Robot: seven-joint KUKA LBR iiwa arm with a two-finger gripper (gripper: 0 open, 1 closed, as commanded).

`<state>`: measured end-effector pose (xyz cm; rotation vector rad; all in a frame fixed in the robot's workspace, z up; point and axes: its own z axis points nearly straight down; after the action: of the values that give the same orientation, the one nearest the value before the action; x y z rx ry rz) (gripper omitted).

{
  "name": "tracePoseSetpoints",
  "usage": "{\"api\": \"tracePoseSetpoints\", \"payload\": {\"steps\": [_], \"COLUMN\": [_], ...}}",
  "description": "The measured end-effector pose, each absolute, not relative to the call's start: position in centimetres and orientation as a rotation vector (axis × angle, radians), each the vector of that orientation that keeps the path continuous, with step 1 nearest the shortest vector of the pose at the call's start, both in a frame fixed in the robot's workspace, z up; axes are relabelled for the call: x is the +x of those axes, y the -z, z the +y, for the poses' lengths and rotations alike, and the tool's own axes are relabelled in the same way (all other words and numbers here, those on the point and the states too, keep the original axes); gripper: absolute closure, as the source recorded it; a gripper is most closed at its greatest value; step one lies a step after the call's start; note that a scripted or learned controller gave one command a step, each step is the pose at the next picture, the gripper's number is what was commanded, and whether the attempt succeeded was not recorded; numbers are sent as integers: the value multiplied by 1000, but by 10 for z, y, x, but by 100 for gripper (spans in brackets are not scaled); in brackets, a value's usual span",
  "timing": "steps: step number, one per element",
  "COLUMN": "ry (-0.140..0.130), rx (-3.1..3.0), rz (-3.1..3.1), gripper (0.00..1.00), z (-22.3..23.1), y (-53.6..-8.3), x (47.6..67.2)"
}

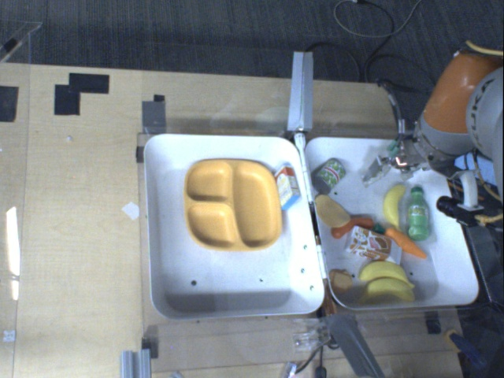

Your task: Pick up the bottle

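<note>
One green bottle (pixel 416 211) in the right bin (pixel 450 264), near the pincer (pixel 383 166) yet apart from it; pincer's spread indiscernible

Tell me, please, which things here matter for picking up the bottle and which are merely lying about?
For the job: green bottle, gripper.
Lying about: yellow tray, small carton, green can, carrot, lone banana, banana bunch.

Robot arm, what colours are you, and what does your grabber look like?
The arm is smooth, round and grey, with a big bright orange band bulging like a ball above the wrist. The gripper at its end is small, thin and made of shiny silver metal. It is too small here to make out any writing or stickers.
</note>
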<state>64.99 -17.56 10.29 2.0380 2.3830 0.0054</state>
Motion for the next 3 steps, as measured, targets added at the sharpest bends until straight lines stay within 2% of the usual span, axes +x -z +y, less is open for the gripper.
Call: {"api": "tracePoseSetpoints", "payload": {"steps": [1,2,3], "ry": [-5,-25,-6], "rx": [1886,1859,1814], "rz": [2506,2531,2555], "gripper": [0,0,0], "z": [-170,-195,-204], "y": [-89,-89,-146], "x": [631,585,657]}}
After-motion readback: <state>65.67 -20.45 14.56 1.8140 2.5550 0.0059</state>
